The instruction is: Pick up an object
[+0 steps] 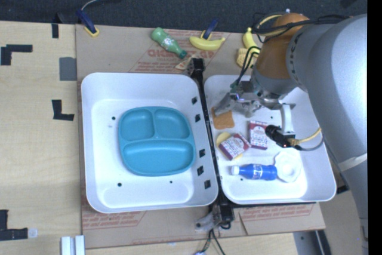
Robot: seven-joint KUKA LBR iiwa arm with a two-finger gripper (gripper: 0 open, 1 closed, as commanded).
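We saw the grey arm reach in from the right of the frame, its orange band above the upper part of the right bin. The gripper was low at that bin's upper left, by the divider between the bins. Whether it was open or closed, or had hold of anything, we could not tell.

Just below the gripper lay a tan slice like toast; we could not tell whether they touched. Lower in the same bin lay two small red-and-white packets, a blue bottle on its side, and a white object beside the bottle's right end.

The left bin held a blue divided plate at its centre. Beyond the bins, on the cardboard at the top centre of the frame, lay a green bottle and a banana.
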